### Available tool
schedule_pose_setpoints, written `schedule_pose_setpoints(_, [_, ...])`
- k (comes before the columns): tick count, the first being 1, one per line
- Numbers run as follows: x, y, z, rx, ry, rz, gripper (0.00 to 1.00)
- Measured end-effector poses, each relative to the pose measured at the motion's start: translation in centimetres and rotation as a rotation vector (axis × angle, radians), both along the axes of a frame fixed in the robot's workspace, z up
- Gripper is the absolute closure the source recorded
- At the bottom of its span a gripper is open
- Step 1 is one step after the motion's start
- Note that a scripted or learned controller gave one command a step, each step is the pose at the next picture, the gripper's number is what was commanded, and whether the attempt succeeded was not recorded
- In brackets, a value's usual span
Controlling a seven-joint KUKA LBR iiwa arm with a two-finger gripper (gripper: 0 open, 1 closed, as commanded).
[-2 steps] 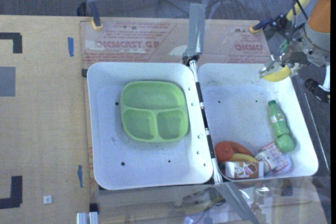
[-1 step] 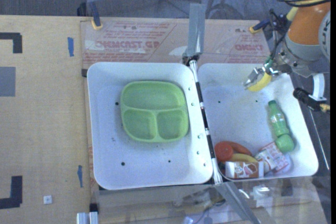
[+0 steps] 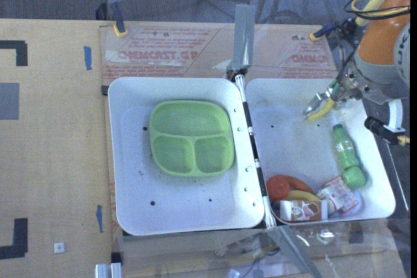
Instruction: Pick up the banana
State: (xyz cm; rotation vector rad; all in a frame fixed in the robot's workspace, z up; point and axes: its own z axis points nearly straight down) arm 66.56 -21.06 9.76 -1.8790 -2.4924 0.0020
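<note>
One yellow curved banana (image 3: 320, 113) hangs between the fingers of the two-finger gripper (image 3: 324, 103) — clenched on it, above the right white bin (image 3: 287, 140), up from the green plastic bottle (image 3: 346, 157). The hold looks thin, near one end — I judge the fruit may swing and slip down.

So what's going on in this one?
The arm has reached into the right bin, and its gripper sits right at a curved yellow piece that looks like the banana, in the bin's far half. Whether the banana is actually gripped or lifted cannot be told from this angle. A green bottle lies just beside it, untouched. The left bin holds a green divided plate.
</note>
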Motion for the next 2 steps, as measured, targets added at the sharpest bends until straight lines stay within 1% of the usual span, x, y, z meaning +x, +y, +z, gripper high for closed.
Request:
schedule_pose_setpoints(1, [-0.21, 0.11, 0.59, 0.002, 0.012, 0.001, 1.0])
schedule_pose_setpoints(2, [-0.32, 0.17, 1.27, 0.003, 0.018, 0.002, 1.0])
